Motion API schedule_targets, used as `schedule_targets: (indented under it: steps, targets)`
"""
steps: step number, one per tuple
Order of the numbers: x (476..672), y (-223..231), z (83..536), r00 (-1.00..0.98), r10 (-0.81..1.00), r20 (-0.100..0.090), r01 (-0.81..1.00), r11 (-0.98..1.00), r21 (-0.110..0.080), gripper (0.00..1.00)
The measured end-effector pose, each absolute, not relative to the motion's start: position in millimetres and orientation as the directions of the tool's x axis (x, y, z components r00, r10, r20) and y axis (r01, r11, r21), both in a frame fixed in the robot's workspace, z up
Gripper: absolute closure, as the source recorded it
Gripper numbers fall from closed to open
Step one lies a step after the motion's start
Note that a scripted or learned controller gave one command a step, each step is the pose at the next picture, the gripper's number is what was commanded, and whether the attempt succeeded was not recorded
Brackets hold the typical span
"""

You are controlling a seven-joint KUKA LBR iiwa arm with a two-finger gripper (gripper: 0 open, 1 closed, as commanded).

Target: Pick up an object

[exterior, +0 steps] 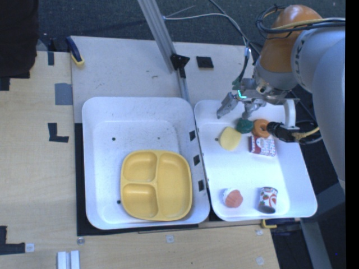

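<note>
My gripper: fingers spread, nothing between them, over the far end of the right bin. Green object just below my fingertips; yellow lemon-like piece beside it. Yellow divided plate well off, left bin.

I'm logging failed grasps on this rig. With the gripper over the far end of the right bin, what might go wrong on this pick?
1. The yellow lemon-like piece, green item, orange piece and red-and-white packet lie clustered under the gripper; the fingers may nudge a neighbour or catch two.
2. The cluster lies near the right bin's far wall, so a descent could clip the rim.
</note>
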State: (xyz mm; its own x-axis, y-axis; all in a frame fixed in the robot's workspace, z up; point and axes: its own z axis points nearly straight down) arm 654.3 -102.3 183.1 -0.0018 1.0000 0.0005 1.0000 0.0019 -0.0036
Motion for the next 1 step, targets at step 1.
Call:
schedule_targets:
  steps: [1]
  targets:
    - [654.9, -102.2, 184.1, -0.002, 1.000, 0.000, 1.000, 0.002, -0.001, 0.00]
